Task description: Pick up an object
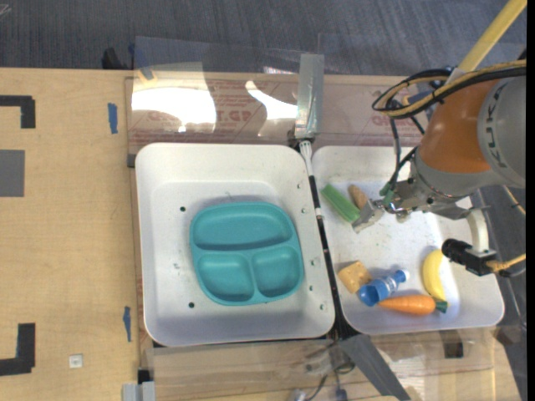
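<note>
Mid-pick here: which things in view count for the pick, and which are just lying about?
For the pick: gripper; green block; tan piece; yellow chunk; blue bottle; carrot; banana.
Lying about: teal divided plate; blue tape.

two bins (159, 174), one tray (246, 251), perhaps six small items (393, 289)

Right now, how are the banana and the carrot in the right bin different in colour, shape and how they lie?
The banana is yellow; the carrot is orange with a green end. The banana is curved and lies roughly up and down in the picture; the carrot is straight, tapered and lies roughly left to right. The banana is nearer the bin's right wall; the carrot is nearer its front wall, beside the blue bottle. Both rest in the right bin, away from the gripper.
</note>
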You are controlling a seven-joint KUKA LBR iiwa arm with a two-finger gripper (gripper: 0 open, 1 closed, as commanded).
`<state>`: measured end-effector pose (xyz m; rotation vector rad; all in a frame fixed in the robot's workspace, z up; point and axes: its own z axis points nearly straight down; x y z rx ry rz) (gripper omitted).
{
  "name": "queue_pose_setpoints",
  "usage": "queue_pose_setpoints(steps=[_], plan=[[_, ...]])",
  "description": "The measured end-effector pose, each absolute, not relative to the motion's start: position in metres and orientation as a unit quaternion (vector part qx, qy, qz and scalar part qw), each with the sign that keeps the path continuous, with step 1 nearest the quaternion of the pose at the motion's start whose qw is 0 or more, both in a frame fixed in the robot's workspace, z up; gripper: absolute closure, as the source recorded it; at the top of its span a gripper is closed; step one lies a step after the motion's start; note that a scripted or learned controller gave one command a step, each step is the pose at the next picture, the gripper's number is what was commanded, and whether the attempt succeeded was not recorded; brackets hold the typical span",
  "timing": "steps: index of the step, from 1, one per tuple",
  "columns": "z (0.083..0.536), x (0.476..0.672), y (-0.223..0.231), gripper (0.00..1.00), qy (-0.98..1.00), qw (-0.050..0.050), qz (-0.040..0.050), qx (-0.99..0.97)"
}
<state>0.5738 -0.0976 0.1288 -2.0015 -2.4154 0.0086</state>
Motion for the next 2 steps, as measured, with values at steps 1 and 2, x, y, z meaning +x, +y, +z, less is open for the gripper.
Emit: queue_pose_setpoints(steps=[1, 2], plan=[[0.091, 0.625, -0.106, 0.0, -0.761, -0.004, -0.0032, -0.649], [0.101, 0.626, -0.103, 1.0, -0.762, -0.002, -0.004, -0.647]])
